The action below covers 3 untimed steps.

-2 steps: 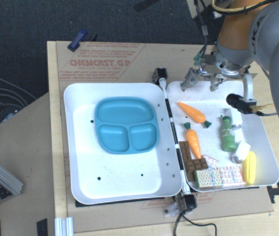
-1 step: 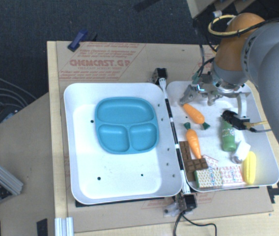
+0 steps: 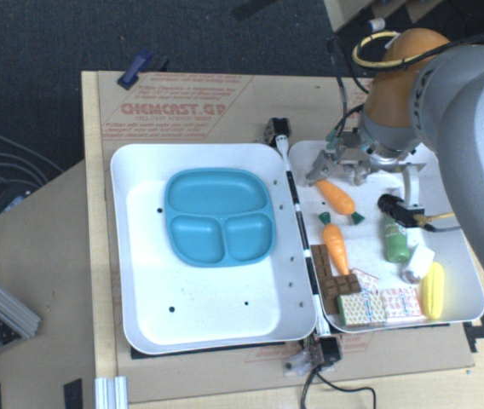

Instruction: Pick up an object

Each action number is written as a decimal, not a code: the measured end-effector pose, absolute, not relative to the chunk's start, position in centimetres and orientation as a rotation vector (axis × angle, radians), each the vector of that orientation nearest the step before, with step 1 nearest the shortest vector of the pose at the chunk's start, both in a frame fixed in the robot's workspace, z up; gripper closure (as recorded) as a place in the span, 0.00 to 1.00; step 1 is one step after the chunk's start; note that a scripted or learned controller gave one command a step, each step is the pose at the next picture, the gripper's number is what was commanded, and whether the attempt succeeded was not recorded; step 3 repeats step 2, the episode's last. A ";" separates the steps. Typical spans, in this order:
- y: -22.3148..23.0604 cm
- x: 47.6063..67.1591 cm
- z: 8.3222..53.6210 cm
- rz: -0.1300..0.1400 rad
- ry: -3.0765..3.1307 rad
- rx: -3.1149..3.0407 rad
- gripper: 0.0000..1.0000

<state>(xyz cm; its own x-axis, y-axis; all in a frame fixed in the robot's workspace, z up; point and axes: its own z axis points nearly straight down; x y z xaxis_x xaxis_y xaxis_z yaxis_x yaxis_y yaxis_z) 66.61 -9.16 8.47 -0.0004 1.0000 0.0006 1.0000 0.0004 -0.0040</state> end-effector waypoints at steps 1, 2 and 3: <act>-9.1 66.7 9.5 0.003 -2.222 -2.220 1.00; -3.7 59.8 18.5 0.001 -2.221 -2.218 1.00; -3.7 59.8 18.5 0.001 -2.221 -2.218 1.00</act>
